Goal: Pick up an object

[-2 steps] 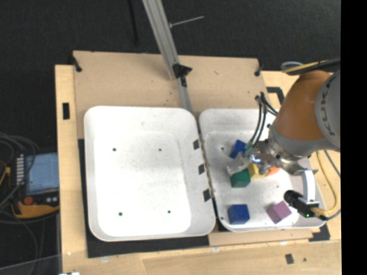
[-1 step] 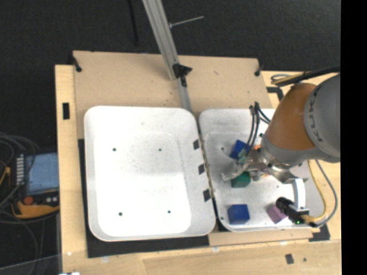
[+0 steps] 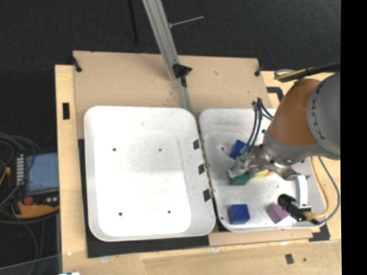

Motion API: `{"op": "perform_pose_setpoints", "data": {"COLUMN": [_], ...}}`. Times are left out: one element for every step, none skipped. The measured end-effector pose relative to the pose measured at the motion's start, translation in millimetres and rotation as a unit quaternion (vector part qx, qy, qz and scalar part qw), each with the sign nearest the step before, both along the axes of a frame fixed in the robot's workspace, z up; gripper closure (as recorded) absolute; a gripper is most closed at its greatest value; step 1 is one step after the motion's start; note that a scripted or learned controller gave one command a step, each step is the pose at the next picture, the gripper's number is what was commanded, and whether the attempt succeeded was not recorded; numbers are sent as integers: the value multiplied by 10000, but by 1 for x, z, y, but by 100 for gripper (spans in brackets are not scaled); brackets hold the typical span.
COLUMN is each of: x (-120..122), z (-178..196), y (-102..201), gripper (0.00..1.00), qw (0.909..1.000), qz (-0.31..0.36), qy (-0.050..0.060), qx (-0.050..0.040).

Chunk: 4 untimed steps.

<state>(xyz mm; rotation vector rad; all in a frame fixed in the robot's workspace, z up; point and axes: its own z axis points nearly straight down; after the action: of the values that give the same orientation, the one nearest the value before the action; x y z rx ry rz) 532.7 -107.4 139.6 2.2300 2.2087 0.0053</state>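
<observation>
The gripper (image 3: 243,168) is lowered into the right bin (image 3: 221,122), with the arm (image 3: 298,122) reaching over the bin's far side. Whether the tool is released or clenched cannot be determined.

Object positions relative to the tool:
- A green object (image 3: 239,178) lies directly at the tool tip, apparently touching it.
- A blue piece (image 3: 237,148) sits just behind the tool.
- A blue cube (image 3: 238,213) rests well below it, near the bin's front wall.
- A purple block (image 3: 277,213) lies below and to the arm side.

Judged progress: the approach is complete. No object is visibly lifted, so grasp and raise remain.
</observation>
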Motion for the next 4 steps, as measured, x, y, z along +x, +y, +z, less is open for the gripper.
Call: {"op": "perform_pose_setpoints", "data": {"x": [7,10,11,22], "z": [47,112,118,104], "y": [-8,-11,-11,42], "gripper": [100,100,100,100], "qw": [10000,10000,10000,10000], "qz": [37,67,82,79], "qy": [-6,-19,16,32], "qx": [-9,-11,-2,2]}}
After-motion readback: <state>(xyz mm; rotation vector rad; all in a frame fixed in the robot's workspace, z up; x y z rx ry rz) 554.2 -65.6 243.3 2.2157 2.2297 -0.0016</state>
